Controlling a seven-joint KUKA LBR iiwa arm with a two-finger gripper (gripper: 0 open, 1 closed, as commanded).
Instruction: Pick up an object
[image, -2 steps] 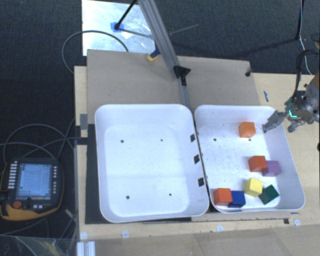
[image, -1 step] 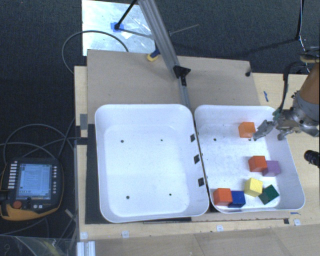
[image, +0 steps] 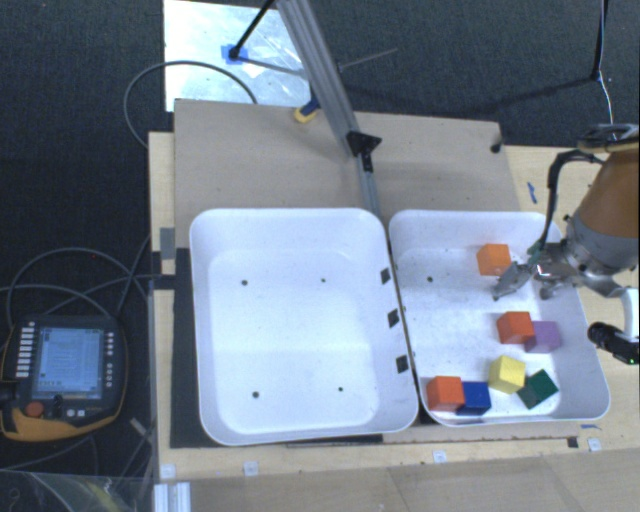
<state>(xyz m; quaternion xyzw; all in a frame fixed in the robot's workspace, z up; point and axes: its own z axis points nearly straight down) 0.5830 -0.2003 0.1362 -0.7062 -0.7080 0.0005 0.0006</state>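
We see the gripper (image: 524, 279) at mid right of the frame, fingers spread and holding nothing; the orange cube (image: 493, 259) lies just up-left of them.

Smooth white plastic bins on a matt board bench

Both bins (image: 290, 225) look glossy, with a faint sheen; the bench top (image: 420, 165) resembles matt brown fibreboard; coloured blocks, such as the orange block (image: 493, 259), appear matt; a metal pole (image: 325, 75) looks brushed; the floor (image: 70, 120) is rough dark carpet
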